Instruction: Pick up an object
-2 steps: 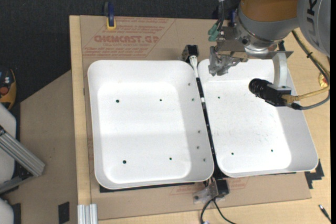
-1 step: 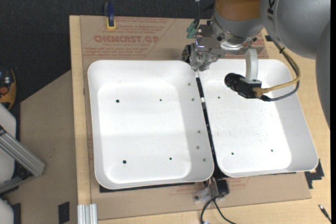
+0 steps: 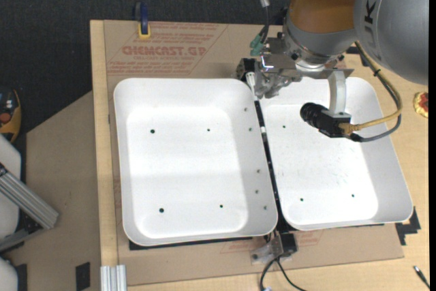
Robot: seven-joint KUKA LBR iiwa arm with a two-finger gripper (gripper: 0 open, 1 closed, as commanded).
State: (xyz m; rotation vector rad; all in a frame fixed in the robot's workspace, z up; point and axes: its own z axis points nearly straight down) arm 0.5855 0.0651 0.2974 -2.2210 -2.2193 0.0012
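Note:
My gripper (image 3: 263,80) hangs under the grey and orange wrist, at the far edge of the seam between the two bins. It sits low over the top left corner of the right white bin (image 3: 381,211), close to the top right corner of the left white bin (image 3: 129,146). The wrist and its metal fittings hide the bin floor right under the gripper. I see nothing held in it from this angle.
Both bins lie on a brown cardboard sheet (image 3: 170,48) with red print. A blue and yellow clamp (image 3: 142,19) grips the sheet's far edge. The arm's bulk covers the far right corner of the bench. Small dark dots mark the bin floors.

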